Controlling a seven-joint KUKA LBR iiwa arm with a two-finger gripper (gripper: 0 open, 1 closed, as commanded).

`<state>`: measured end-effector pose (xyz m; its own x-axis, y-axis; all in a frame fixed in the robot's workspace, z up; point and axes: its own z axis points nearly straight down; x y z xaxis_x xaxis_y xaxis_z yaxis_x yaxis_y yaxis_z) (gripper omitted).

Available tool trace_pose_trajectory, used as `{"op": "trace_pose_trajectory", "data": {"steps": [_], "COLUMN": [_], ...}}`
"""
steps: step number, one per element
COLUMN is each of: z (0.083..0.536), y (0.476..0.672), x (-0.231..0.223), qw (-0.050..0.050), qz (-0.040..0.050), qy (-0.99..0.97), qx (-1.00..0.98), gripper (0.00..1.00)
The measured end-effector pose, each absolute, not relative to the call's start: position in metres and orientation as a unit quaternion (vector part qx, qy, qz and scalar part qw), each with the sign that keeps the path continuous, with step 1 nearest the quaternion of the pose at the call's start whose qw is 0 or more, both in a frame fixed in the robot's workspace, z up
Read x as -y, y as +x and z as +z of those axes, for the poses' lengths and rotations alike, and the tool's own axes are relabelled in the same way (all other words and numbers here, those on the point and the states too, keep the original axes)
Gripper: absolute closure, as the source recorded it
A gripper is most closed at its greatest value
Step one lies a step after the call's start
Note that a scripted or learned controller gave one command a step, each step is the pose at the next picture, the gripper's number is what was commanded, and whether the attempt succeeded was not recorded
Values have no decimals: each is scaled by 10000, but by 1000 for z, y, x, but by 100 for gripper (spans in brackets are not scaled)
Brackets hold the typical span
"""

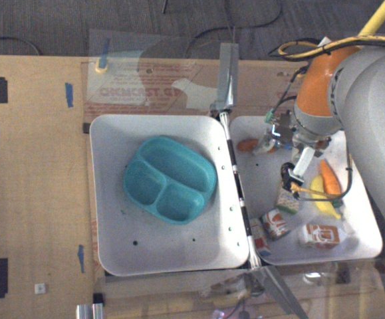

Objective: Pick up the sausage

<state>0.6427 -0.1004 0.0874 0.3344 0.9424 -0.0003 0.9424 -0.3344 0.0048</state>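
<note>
Sausage is lying in your right bin, just beside the pincer, at its 9 o'clock. Pincer spread or pressed together: you cannot tell.

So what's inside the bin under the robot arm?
In that bin lie a sausage, a carrot, a yellow thing, a red pack and a white pack. The arm hides its right corner.

Well left of the gripper, a teal divided plate sits in the left bin. To the gripper's lower right lie a carrot, a banana, a small carton and a white packet.
</note>
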Motion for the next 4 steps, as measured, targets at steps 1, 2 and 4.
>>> {"op": "trace_pose_trajectory", "data": {"steps": [1, 2, 4], "z": [99, 99, 113], "y": [644, 644, 667], "x": [99, 99, 119], "qw": [46, 45, 4], "qz": [10, 6, -2], "qy": [8153, 8152, 7817], "qx": [-5790, -5792, -6237], "gripper": [100, 0, 0]}}
